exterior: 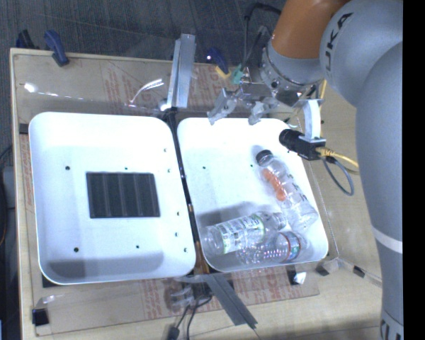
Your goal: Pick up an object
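Readable text first: you can make out part of "KUKA" on the grey arm [368,55] casing near the orange band [304,20]; faint red print covers the worktop [92,83] sheet but it's too small to read, and the bottle labels are too blurred to read as well. Arm comes in from the right, wrist bent down and toward the left, with the pincer [237,110] sitting over the far rim of the right bin [219,161], its two fingers [219,110] spread apart and nothing between them, so it's open and holding nothing. Your pick targets are all in the right bin: one clear bottle with a black cap and orange label [283,184] lies diagonally along the right wall, a second clear bottle with a pale label [242,234] lies across the near end, and a third clear bottle [275,249] lies just in front of it against the near rim, touching or nearly touching it. Far-left part of that bin floor is open white surface. Left bin [57,147] carries a dark ribbed rectangular panel [122,195] near its middle, with bare floor all round it. A metal bar [180,73] stands at the far end of the divide between the bins, close to the pincer's left. A black fitting with a yellow cable [306,144] sits at the right bin's far-right corner
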